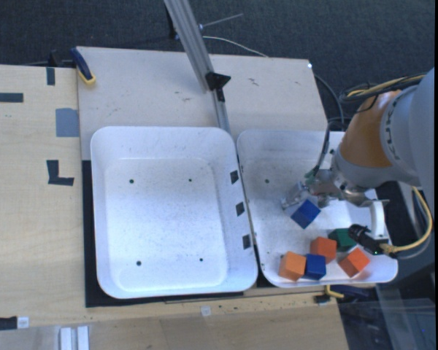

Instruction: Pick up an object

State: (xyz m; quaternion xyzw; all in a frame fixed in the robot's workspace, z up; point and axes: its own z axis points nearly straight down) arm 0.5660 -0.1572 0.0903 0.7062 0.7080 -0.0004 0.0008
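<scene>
Clustering at the right bin's (266, 166) near edge: orange cubes (293, 265), small blue cube (315, 266), green piece (342, 237). Farther in, tilted blue cube (305, 214) sits just under the gripper (301, 197), touching it; grip cannot be told. Likely target, since isolated. Left bin (102, 195) beside.

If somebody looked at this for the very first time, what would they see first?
Probably the big grey and orange robot arm reaching in from the right, with its gripper right above a blue cube in the right bin. Next, the bright pile of orange, blue and green blocks at that bin's near edge.
</scene>
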